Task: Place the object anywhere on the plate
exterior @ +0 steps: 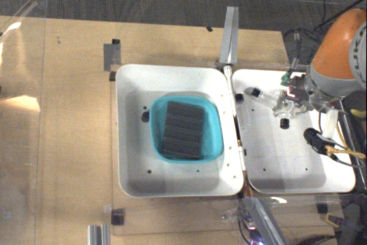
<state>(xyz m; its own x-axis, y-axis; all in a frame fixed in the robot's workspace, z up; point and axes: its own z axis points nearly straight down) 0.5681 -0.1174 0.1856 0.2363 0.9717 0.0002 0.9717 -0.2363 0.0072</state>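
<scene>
Ribbed dark block [183,131] is nowhere near the jaws, which stand open and hold nothing. Their 2 dark fingertips [250,92] are spread apart over the white floor of the right bin [298,178], one close to that bin's far left corner and the other nearer its middle. The bare bin floor shows between them. Behind the jaws the arm [343,49], grey with its orange band, reaches in over the right bin's far right corner.

Across the shared wall, where the 2 bins touch, sits the left bin [172,78]. A turquoise plate [213,123] rests on its floor, about midway between the left and right walls and a little nearer the front wall than the far wall. The block lies flat on the plate, filling most of its middle, with its long side running from the far edge toward the near edge and its ridges running crosswise. The plate's rim shows all round the block. A small dark spot [145,116] sits on the bin floor, just beside the plate's left edge.

Both bins rest on the pale wooden surface [63,140], and a grey metal post [230,34] stands at its far edge above the seam between the bins.
</scene>
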